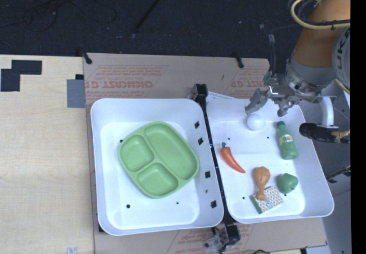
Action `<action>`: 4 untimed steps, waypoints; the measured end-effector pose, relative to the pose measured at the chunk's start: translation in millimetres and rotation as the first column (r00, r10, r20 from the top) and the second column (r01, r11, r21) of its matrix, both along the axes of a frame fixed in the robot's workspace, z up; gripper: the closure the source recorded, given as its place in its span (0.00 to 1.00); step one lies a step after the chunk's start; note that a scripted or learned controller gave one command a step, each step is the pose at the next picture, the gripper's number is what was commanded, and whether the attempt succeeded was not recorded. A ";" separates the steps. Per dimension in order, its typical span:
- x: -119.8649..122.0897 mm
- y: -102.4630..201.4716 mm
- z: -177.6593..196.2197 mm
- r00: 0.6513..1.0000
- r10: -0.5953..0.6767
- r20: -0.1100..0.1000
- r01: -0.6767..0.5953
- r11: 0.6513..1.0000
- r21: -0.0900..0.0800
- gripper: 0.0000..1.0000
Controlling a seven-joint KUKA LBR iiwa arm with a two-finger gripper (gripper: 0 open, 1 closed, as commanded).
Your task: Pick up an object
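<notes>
In the right bin [317, 201] lie a white egg [255, 122], a green bottle [286, 140], an orange chili pepper [232, 158], a tan drumstick [261, 179], a green bell pepper [287, 182] and a small printed box [267, 199]. My gripper [266, 108] hangs over the bin's far edge, just above and right of the egg. It is open, with nothing between its fingers [252, 104]. The egg sits below the left finger, apart from it.
The left bin [108, 190] holds a light green divided plate [158, 158]. A black divider [209, 155] runs between the bins. Cardboard [148, 75] lies under both bins. The arm's orange band [323, 30] rises at the upper right.
</notes>
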State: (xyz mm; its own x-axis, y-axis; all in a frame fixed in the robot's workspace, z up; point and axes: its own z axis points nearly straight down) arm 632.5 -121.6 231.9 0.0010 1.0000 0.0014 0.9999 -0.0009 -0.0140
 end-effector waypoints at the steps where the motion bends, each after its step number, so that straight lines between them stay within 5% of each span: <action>1: 1.6 -0.1 8.4 1.000 0.001 0.013 -0.001 1.000 -0.002 0.00; 4: 3.9 7.1 -146.1 1.000 0.002 0.009 -0.002 1.000 -0.001 0.00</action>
